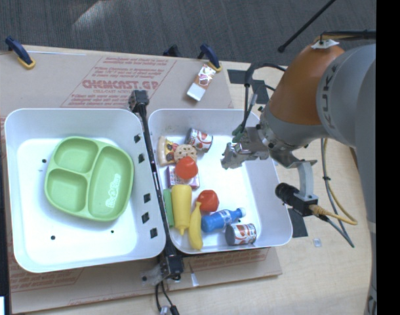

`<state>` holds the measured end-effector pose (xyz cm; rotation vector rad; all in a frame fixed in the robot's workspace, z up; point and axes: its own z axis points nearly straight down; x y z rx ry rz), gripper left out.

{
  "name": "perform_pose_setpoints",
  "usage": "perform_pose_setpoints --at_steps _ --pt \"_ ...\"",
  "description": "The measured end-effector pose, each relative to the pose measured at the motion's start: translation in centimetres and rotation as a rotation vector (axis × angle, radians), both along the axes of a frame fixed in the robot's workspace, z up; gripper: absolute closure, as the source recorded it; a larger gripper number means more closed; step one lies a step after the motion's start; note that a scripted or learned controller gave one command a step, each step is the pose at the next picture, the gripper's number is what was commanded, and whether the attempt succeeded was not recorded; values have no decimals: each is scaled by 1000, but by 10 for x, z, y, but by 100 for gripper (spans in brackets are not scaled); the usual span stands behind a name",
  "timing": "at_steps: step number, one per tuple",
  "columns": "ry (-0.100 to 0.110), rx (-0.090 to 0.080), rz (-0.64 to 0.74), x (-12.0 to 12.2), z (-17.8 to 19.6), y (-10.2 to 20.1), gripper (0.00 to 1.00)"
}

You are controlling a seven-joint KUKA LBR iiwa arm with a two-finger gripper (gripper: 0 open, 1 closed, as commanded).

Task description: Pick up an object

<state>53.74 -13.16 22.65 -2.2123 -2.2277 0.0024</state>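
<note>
My gripper (pixel 231 157) hangs over the right part of the right bin (pixel 273 184), above bare white floor, with nothing seen between its fingers. To its left lie a small can (pixel 199 138), a cookie packet (pixel 174 151) and a red tomato-like piece (pixel 186 168). Lower down are a yellow corn or banana piece (pixel 181 207), a second yellow piece (pixel 195 227), a red ball (pixel 208 200), a blue bottle (pixel 221 219) and a tin can (pixel 241 233) near the front wall.
The left bin (pixel 23 228) holds a green divided plate (pixel 90 178). A small carton (pixel 201 84) lies on the cardboard behind the bins. Blue clamps (pixel 20 51) grip the board's back edge. The arm fills the right side.
</note>
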Motion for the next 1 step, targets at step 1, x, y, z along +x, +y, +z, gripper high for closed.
perform_pose_setpoints --at_steps 1 --pt "-1 0 6 1 11 0 100"
